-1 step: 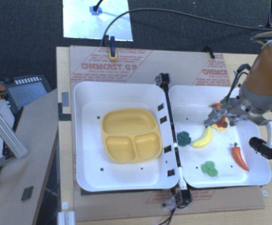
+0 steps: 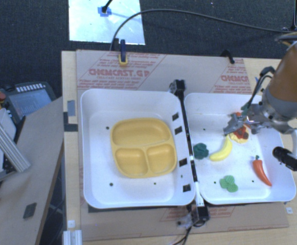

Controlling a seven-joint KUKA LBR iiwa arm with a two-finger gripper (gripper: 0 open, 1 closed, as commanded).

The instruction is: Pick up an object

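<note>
The gripper (image 2: 236, 126), finger state indiscernible, is hovering over a small red-and-yellow toy food (image 2: 240, 135) in the right bin (image 2: 286, 188); likely light, rigid, slippery plastic, it is best pinched across its middle.

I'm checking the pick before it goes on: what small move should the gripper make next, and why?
Probably a short straight descent. The gripper hangs in the right bin over a small red and yellow item, with the banana just beside it toward the divider. Going straight down should meet the small item and not nudge the banana. Whether it is touching yet I cannot tell.
</note>
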